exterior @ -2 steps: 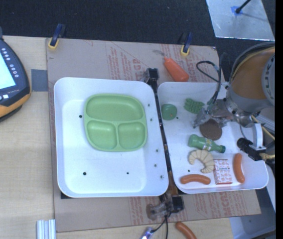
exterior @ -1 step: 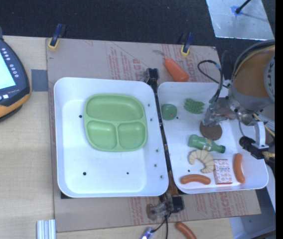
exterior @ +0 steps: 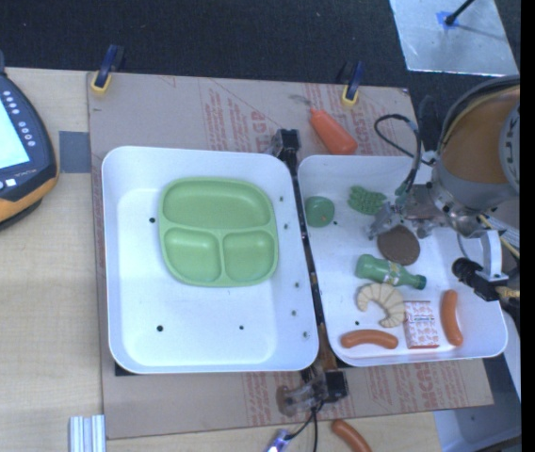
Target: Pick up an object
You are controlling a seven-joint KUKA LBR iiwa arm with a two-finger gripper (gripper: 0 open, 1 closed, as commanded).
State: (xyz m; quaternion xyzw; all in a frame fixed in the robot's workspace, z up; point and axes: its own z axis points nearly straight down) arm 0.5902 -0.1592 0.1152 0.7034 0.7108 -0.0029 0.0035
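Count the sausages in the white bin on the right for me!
2. One sausage lies flat by the near edge of the right bin, left of the small box. The other sausage lies right of that box. The arm may hide more.

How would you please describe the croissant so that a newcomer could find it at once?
Look in the right-hand shallow white bin, in the half of it nearer the camera. The pale tan, curved toy croissant lies just below the green toy bottle and left of the small red-and-white box. It alone is crescent-shaped and ridged.
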